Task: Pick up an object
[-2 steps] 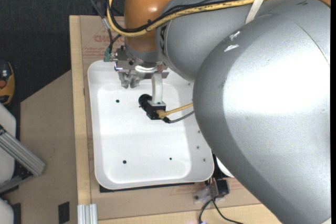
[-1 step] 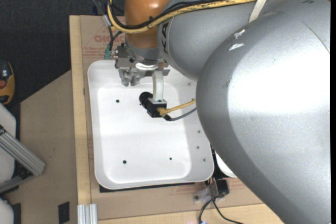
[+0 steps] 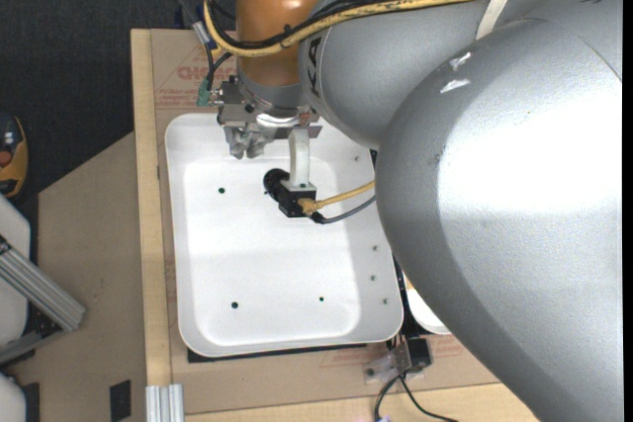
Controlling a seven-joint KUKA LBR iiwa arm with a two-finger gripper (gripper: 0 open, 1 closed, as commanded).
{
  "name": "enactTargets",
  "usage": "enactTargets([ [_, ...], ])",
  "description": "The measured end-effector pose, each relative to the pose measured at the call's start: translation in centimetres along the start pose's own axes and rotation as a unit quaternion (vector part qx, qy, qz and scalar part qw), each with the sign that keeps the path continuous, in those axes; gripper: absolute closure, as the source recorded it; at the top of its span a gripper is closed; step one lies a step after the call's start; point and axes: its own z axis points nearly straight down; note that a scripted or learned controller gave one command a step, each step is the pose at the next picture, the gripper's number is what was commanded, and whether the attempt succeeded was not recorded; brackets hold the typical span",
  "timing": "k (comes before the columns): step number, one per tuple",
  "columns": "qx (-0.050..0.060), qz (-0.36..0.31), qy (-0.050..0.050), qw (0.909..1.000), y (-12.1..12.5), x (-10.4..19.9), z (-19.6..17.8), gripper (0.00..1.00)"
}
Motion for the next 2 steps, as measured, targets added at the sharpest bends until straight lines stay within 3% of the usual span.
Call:
enactTargets([
  [1, -0.001, 0.000, 0.000, 1.0000, 0.0, 0.0, -1.0, 1.00],
  [2, 0.007, 0.001, -0.001, 1.0000, -4.2, -0.1, -3.1, 1.00],
])
